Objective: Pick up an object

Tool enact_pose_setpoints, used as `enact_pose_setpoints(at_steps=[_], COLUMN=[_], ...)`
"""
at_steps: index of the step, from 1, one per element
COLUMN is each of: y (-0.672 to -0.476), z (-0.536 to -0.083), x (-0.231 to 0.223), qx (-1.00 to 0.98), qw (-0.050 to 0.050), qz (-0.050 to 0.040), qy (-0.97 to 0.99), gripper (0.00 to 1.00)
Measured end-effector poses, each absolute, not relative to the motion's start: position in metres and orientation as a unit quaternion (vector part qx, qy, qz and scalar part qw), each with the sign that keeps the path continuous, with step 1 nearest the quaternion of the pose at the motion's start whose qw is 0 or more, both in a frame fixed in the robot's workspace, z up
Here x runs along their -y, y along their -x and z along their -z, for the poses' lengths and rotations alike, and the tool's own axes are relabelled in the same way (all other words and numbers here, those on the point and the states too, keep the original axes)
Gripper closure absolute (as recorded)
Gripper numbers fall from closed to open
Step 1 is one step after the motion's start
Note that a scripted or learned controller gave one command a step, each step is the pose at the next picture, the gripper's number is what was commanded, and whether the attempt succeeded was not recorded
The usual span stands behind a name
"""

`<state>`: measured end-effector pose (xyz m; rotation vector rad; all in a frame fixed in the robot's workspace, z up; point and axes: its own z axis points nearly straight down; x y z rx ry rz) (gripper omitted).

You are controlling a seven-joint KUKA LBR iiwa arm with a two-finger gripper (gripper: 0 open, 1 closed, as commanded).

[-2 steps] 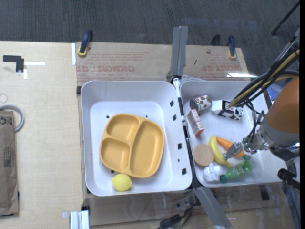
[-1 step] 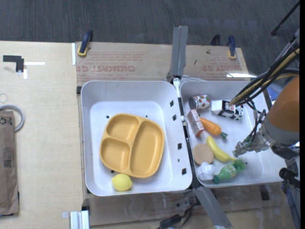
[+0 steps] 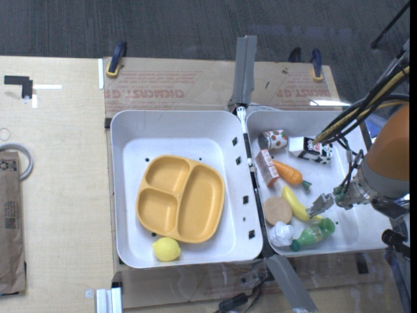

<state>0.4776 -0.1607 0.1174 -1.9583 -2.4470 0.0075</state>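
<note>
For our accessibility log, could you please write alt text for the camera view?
A gripper hovers over the right bin, beside a banana and green bottle, with a carrot farther back. The left bin holds a yellow divided plate and a lemon.

The two-finger gripper point(image 3: 319, 205) hangs low over the right white bin point(image 3: 355, 240), a curved yellow banana point(image 3: 295, 203) just left of its tip, a green plastic bottle point(image 3: 313, 235) right beneath. Well to its left, the yellow divided plate point(image 3: 180, 198).
</note>
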Motion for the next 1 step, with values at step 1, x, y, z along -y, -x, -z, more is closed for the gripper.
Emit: enact_pose_setpoints(at_steps=[1], y=[-0.4774], z=[-0.0882], x=[0.1043], qx=[0.84], qw=[0.002], qz=[-0.0011], qy=[0.543], gripper=[0.0])
